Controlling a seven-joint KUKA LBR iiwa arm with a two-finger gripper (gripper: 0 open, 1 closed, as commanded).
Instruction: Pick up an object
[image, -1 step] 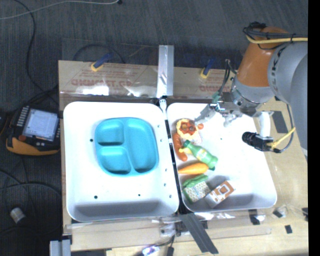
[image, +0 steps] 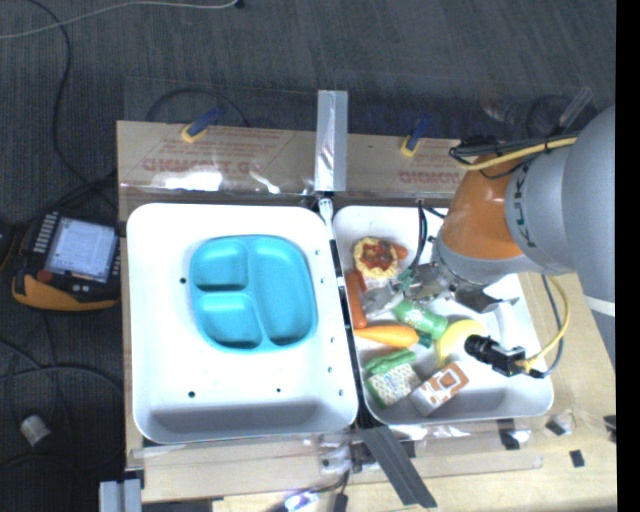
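The toy carrot lies in the right bin among crowded play food, near the gripper; you cannot tell the gripper's state. It's probably light, stiff, slick plastic: grasp it mid-length.

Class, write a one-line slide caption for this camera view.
KUKA arm reaches into the right bin crowded with toy food, beside a left bin holding a blue divided tray.
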